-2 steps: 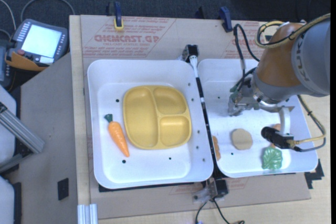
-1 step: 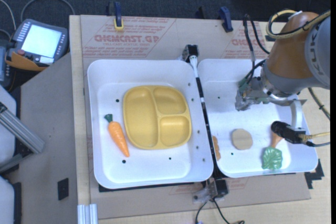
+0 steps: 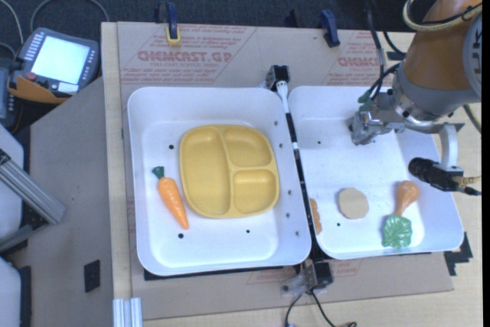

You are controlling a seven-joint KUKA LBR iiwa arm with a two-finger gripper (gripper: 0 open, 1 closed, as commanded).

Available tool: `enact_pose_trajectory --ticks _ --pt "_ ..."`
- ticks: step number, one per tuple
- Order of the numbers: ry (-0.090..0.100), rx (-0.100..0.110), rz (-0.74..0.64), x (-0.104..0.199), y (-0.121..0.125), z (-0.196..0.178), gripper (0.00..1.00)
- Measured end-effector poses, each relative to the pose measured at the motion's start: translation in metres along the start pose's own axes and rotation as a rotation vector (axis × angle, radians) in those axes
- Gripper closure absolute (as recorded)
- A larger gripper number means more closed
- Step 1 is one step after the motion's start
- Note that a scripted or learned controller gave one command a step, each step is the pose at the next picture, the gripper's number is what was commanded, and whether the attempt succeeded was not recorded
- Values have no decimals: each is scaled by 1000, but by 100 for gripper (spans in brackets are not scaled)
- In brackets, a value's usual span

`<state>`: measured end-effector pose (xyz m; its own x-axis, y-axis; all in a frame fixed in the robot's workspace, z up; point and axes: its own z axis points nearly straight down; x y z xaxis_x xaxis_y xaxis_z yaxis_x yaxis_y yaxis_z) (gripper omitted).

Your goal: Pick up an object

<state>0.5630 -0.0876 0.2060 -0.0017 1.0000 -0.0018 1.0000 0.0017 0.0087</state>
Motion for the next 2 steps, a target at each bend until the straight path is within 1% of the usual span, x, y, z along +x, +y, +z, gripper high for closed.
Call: enact_pose_trajectory --ticks 1,2 --pt "0 1 1 0 2 -41 100" --pt "4 11 -4 53 8 -31 100"
